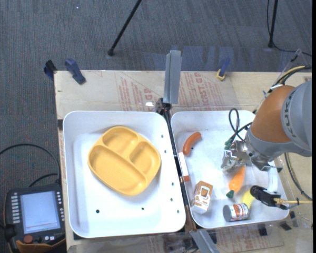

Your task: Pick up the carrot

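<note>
The orange carrot (237, 179) lies in the right bin (210, 121), tilted, with its green top (230, 193) pointing toward the front edge. My gripper (233, 160) hangs low over the bin, right at the carrot's upper, thick end. The wrist and arm hide where the gripper meets the carrot, so I cannot tell whether they touch.
A reddish sausage (191, 142) lies left of the gripper. A small carton (202, 196), a can (236, 212) and a yellow piece (249, 198) sit near the front of the right bin. A yellow divided plate (125, 159) rests in the left bin (79, 204).
</note>
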{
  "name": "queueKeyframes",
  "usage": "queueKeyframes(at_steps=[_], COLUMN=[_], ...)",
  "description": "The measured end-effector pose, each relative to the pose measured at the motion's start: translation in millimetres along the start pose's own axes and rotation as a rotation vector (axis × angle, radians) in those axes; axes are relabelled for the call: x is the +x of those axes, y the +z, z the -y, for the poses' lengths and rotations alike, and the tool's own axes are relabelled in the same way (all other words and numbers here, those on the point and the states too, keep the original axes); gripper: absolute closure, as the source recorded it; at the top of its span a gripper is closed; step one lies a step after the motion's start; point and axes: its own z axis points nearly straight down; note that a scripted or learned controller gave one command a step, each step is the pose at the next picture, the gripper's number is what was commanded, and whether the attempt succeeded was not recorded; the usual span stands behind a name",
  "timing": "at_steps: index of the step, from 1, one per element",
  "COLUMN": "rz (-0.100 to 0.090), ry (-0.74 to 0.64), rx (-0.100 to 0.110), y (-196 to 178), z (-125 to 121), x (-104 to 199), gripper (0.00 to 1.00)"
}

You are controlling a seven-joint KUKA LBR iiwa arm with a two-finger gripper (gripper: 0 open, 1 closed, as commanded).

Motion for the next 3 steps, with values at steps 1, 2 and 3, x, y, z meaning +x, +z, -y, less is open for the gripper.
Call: queueKeyframes(at_steps=[1, 2, 3], rz=[0.000, 0.001, 0.001], ry=[0.157, 0.249, 0.263], rx=[0.002, 0.001, 0.002], y=[-106.8, -137.1, -123.0], z=[64.7, 56.3, 72.5], x=[-10.5, -31.8, -43.7], gripper=[1.00, 1.00, 1.00])
